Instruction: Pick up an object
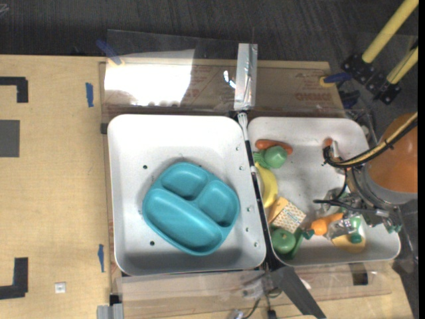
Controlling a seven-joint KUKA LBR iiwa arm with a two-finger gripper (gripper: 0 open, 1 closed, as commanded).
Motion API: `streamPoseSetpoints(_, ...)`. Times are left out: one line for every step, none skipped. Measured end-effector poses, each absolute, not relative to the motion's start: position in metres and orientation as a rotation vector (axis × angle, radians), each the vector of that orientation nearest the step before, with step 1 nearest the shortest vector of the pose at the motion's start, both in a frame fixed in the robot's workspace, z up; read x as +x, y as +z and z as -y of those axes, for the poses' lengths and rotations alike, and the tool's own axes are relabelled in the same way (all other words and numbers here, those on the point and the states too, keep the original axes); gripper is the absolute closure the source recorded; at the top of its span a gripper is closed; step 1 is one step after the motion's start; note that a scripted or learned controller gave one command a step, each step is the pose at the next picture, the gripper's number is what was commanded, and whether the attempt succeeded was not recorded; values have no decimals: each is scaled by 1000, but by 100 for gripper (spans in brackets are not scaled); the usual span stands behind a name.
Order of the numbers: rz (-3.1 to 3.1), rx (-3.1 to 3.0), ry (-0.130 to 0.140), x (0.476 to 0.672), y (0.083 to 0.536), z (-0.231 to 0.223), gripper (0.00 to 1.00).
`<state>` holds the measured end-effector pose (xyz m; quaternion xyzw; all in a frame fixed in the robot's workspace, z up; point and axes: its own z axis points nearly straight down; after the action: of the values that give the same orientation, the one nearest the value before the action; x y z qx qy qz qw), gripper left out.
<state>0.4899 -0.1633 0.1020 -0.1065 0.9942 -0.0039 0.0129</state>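
The right bin (302, 122) holds several toy foods. A green apple (273, 157) lies beside an orange carrot (272, 144) at the bin's far left. Below them are a yellow banana (267, 185), a tan cracker (287, 214) and a second green apple (284, 241). A small orange piece (320, 226) and a yellow piece (350, 240) lie near the front right. My gripper (344, 219) reaches down from the arm's orange band (397, 171) and hangs low over those two pieces. Its tips are lost in clutter and cables.
The left bin (133, 151) carries a teal divided plate (191, 207). A clear plastic sheet (172, 78) and a taped strip (246, 75) stand behind the bins. Black cables (335, 158) loop off the wrist. Yellow poles (392, 22) cross the far right corner.
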Motion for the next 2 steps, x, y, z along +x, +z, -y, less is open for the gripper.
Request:
streamPoseSetpoints(-3078, -572, -1, 500, 187, 76, 100)
streamPoseSetpoints(-3091, -512, 0, 515, 204, 63, 100)
